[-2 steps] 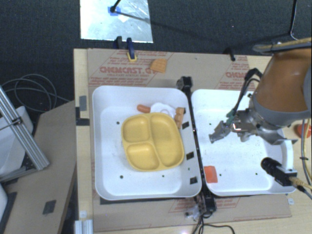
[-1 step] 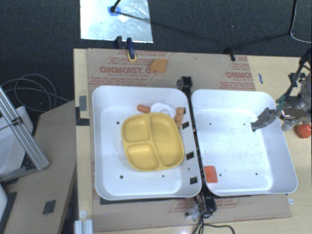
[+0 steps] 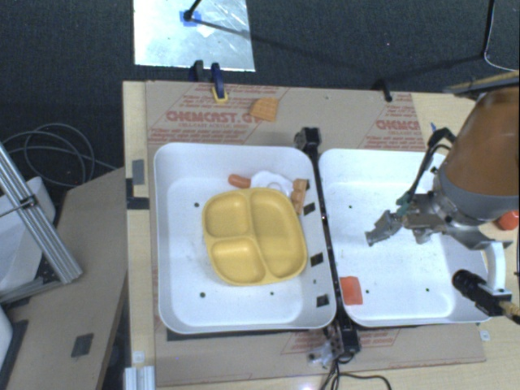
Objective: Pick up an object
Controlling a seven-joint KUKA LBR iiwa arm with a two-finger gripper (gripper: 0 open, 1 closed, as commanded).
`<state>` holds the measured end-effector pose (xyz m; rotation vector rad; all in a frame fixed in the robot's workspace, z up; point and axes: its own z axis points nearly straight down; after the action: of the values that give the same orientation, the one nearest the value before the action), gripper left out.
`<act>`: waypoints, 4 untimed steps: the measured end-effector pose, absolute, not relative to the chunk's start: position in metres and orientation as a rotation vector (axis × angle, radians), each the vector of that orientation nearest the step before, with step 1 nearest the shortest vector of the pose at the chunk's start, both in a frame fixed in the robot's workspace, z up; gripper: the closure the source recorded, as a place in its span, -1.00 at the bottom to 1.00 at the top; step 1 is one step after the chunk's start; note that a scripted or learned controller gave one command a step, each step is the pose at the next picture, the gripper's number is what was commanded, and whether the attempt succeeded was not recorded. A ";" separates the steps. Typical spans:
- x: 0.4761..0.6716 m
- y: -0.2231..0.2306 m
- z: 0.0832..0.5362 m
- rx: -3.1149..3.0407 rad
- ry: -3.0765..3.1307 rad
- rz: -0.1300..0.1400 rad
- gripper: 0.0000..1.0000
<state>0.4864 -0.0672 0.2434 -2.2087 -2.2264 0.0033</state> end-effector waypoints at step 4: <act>0.486 -0.207 0.450 -2.226 -2.235 -0.009 -1.00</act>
<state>0.4860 -0.2074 0.4501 -2.2258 -2.2349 -0.0088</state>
